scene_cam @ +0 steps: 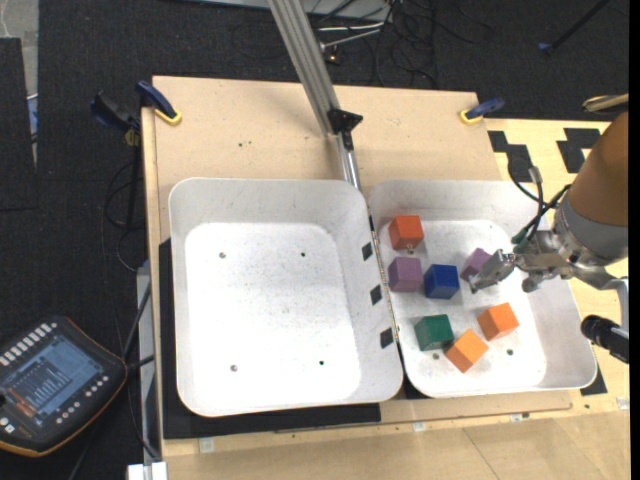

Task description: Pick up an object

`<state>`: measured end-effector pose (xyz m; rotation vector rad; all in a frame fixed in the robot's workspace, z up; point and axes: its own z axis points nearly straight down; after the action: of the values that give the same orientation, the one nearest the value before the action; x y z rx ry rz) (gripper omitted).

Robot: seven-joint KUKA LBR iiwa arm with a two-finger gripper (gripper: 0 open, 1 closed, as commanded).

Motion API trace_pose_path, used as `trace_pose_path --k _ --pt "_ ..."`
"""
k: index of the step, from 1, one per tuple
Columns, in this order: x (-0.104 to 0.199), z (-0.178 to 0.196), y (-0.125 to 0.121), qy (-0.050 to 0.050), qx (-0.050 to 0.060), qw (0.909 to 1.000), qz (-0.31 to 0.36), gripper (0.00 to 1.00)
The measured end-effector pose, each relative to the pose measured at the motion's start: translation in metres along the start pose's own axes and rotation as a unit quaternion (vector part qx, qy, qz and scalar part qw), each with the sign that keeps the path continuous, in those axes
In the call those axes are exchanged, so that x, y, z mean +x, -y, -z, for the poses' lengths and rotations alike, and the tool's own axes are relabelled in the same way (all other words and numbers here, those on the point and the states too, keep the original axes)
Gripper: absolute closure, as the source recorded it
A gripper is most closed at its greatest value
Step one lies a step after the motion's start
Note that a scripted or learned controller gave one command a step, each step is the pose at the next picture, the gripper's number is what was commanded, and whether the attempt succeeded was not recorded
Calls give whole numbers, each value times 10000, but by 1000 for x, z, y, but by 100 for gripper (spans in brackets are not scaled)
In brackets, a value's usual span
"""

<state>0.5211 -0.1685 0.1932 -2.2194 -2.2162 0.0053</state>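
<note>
**Closing in on a purple block in the right bin**

Starting at the left: a teach pendant [45,383] off the tabletop [260,128], then the left white bin [190,208], bare of blocks. Next, the right bin [560,368], carrying 7 blocks in a loose cluster. Nearest the dividing edge, an orange block [405,232] at the top, a purple block [405,273] just below it, a green block [434,331] lower still. Toward the middle, a blue block [441,281] touching or nearly touching the purple one, and an orange block [466,350] just beside the green. Further right, a second purple block [478,263] and a third orange block [497,320].

Reaching in from the right, the pincer [490,274] right at that second purple block, tips seemingly against its right side. Impossible to tell whether released or clenched; no block visibly caught between the tips.

Judged as the approach or grasp step, lift not yet made. Next move likely calls for straddling the purple block squarely, clamping firmly, then rising straight up, clear of the blue block close on the left. Risk: nudging the block aside instead of gripping it.
</note>
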Motion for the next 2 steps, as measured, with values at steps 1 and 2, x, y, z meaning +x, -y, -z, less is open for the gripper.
trace_pose_path --k 1,2 --pt "1 -61 3 15 -30 10000 2 0" --pt "2 -77 2 9 -41 10000 15 0"
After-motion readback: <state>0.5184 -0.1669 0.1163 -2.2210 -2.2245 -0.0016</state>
